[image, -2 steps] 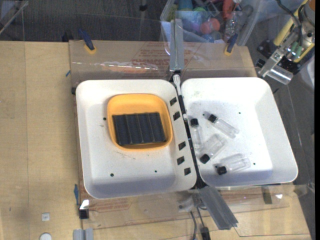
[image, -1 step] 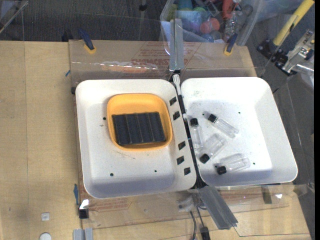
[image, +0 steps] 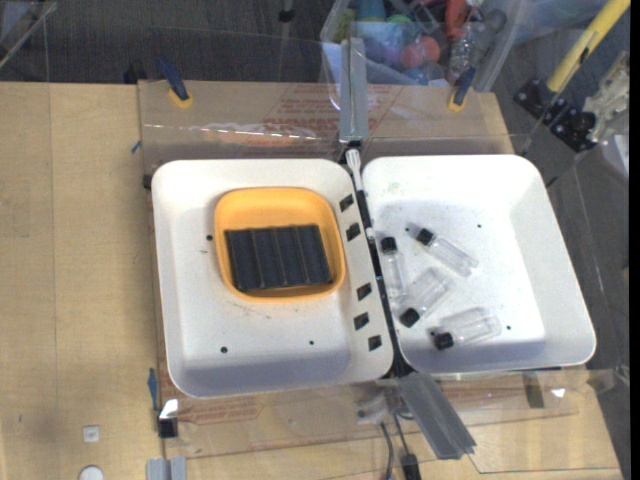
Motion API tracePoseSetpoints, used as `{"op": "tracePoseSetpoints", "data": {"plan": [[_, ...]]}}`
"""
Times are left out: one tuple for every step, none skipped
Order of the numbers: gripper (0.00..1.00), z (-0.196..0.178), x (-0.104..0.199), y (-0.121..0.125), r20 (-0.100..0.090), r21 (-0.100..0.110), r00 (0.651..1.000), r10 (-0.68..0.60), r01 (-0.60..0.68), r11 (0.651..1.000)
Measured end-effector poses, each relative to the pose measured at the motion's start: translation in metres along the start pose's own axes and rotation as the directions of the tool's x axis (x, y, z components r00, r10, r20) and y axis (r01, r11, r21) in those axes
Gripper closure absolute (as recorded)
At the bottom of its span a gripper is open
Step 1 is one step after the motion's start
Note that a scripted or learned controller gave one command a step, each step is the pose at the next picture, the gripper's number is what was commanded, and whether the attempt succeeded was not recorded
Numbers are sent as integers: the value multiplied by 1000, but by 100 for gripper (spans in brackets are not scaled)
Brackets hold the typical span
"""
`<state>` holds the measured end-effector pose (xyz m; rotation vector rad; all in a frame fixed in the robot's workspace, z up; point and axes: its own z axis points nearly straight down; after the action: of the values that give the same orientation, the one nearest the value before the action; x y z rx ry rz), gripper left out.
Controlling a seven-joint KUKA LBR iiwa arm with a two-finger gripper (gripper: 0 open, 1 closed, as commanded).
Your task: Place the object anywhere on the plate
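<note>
Bench (image: pixel 70 268) is tan wood with the two white bins side by side on it. The left bin (image: pixel 190 348) holds the orange plate (image: pixel 240 208), about centred and slightly toward the back. The right bin (image: pixel 540 258) touches the left one along the middle seam.

A clear tub (image: pixel 430 18) full of coloured bits sits behind the bins, off the bench edge and well apart from the plate.

The black ridged block (image: pixel 278 258) lies flat on the plate, inside its rim. It covers most of the plate floor, with its ridges running front to back. Nothing lies on top of it.

A grey metal bar (image: pixel 352 93) stands at the back end of the seam, between the bins.

There are four clear vials with black caps in the right bin, clustered on its left half near the seam:
- vial one (image: pixel 445 251) lies slanted, furthest back.
- vial two (image: pixel 393 266) is just beside the seam.
- vial three (image: pixel 425 293) sits in the middle, touching or nearly touching vial two; I can't tell which.
- vial four (image: pixel 468 325) is nearest the front.

All are well apart from the plate, with the bin walls between.

A row of small black tabs (image: pixel 362 290) runs along the seam on the left bin's wall.

Two blue clamps (image: pixel 178 91) sit at the back corners of the bench.

Hand: I can't tell its state from this feed.
</note>
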<state>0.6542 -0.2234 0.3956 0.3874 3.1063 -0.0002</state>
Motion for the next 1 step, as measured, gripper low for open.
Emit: {"op": "tracePoseSetpoints", "data": {"plan": [[100, -42, 5, 0, 1, -1, 945, -327, 327, 945]]}}
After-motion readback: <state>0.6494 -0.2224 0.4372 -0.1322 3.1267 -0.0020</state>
